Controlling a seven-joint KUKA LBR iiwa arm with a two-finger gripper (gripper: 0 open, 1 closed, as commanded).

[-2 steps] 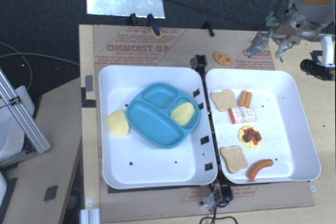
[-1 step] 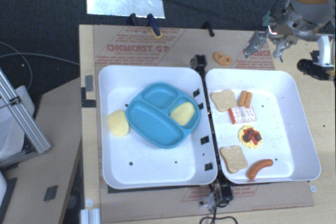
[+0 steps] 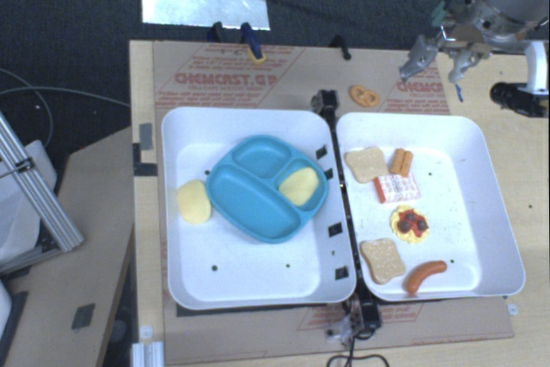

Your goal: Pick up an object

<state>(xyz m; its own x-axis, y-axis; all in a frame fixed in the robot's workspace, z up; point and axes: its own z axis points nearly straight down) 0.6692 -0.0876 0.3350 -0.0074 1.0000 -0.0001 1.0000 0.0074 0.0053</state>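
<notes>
Overhead, our gripper point(image 3: 436, 58) hangs with its fingers spread apart and nothing between them, beyond the far edge of the right bin point(image 3: 490, 185), well apart from the sausage point(image 3: 425, 274) near that bin's front wall.

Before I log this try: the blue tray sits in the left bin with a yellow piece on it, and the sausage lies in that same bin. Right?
Not quite. The camera view shows the sausage in the right bin, near its front edge. The rest holds: the blue tray sits in the left bin with a yellow piece on it.
</notes>
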